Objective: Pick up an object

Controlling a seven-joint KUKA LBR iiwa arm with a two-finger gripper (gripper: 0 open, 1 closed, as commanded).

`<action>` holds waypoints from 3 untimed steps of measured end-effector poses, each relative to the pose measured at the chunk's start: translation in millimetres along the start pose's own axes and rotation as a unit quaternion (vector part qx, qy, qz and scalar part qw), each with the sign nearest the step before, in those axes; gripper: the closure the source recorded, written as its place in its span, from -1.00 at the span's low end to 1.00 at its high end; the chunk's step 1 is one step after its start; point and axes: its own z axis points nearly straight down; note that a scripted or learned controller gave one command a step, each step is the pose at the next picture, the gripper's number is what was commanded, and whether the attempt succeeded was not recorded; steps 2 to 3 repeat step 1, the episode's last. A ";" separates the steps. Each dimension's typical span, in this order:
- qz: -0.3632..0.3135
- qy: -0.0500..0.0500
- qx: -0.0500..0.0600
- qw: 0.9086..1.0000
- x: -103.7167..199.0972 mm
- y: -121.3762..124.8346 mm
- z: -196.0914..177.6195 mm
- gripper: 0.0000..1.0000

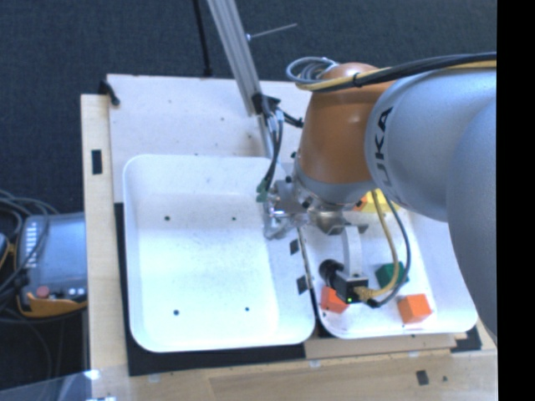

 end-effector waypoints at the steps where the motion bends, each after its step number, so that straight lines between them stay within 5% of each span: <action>1: 0.004 0.000 -0.002 1.000 -2.5 1.3 -1.0 -1.00; 3: 0.004 0.000 -0.002 1.000 -2.5 1.3 -1.0 -1.00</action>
